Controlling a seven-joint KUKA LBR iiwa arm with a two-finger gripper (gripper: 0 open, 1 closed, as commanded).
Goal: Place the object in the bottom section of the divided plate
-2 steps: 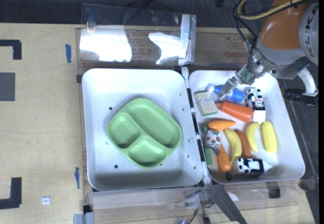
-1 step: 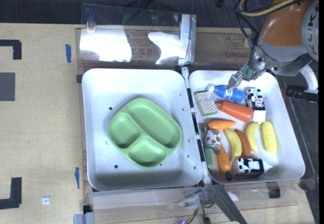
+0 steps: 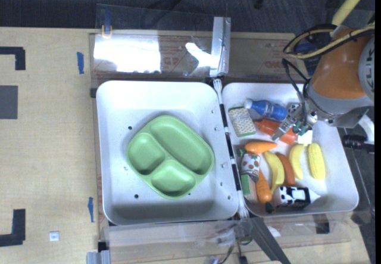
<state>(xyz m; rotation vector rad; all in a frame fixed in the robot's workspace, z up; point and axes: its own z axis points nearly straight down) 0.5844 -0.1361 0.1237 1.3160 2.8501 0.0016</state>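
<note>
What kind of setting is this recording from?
Most likely a robotics lab bench for pick-and-place trials: two white bins side by side, toy food heaped in the right one, a green divided plate in the left, blue tape marks.

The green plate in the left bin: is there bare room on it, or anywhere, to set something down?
All three sections of the green divided plastic plate lie bare, and white floor rings it inside the left shallow white bin. The right shallow white bin is crowded with toy foods: yellow corn cob, bananas, carrots, a blue bottle, with the gripper above them.
</note>
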